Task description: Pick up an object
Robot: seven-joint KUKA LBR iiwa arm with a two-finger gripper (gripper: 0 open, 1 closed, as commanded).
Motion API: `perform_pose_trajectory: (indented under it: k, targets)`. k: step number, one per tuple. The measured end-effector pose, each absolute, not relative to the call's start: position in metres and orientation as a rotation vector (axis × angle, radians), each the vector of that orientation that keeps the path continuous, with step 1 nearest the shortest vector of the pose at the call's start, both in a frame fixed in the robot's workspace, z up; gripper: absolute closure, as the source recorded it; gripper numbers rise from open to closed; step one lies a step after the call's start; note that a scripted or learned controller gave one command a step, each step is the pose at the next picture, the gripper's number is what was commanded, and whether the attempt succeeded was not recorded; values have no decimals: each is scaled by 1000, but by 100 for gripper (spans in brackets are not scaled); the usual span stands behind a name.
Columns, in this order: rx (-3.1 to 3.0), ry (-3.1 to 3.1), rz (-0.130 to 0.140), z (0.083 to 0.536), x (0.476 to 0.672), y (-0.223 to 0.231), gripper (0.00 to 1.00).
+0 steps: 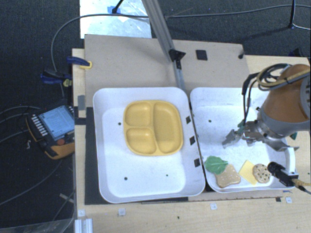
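Gripper (pixel 232 139) over right bin (pixel 214 111), open/shut unclear; green leaf (pixel 215 164), toast (pixel 228 177), cheese (pixel 248 171), cookie (pixel 261 173) below.

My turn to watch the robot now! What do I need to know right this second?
Gripper: over the right bin, above its bare middle, with nothing between its fingers. I can't tell if the fingers are open or shut.
Things to pick: all along the right bin's near edge. Green leaf, bread slice, yellow cheese wedge, cookie.
Left bin: holds a yellow divided plate, nothing on it.
Done: nothing picked up yet.
Left: the gripper has to come down on one of the toys, grab it and lift. The leaf looks nearest to it.
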State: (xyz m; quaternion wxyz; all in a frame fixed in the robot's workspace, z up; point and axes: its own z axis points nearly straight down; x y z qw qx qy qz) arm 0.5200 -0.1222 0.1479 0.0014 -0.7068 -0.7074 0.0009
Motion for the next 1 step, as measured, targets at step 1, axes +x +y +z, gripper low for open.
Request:
perform_pose_trajectory:
  k: [1]
  targets:
    - [-2219,-2221,2,99,523,-131,0]
